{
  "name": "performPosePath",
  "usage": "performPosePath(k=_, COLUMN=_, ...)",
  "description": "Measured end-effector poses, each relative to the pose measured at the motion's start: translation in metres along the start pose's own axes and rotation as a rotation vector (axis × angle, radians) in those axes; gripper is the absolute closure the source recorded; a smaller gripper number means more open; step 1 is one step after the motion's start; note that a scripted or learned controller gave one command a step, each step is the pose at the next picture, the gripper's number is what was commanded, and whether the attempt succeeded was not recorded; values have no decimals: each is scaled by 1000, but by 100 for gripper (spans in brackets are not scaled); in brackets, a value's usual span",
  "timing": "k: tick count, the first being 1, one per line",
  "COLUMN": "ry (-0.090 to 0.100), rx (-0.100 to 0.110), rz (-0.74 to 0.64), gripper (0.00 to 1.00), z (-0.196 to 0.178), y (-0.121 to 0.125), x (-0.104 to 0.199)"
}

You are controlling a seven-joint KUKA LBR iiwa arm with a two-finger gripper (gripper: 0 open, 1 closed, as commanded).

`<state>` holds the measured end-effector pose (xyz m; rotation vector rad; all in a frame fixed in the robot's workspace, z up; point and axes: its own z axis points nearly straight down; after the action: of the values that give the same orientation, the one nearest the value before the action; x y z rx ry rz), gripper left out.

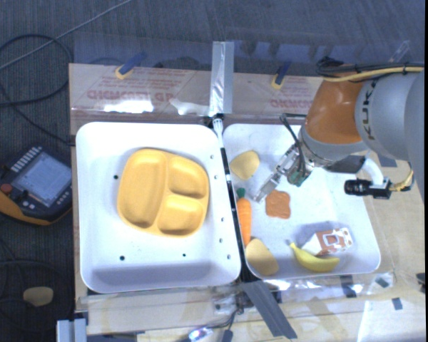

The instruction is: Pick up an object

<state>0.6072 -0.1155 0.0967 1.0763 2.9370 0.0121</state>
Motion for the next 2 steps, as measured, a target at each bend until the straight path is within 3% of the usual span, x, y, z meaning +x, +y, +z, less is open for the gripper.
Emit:
performPosePath(k=1, ry=-5, rx=2, rz=-11, gripper=0, z=6, y=-34, x=21)
performPosePath(k=2, ry=0, rx=-1, rz=-10, gripper=100, z=-1, y=-33, x=20)
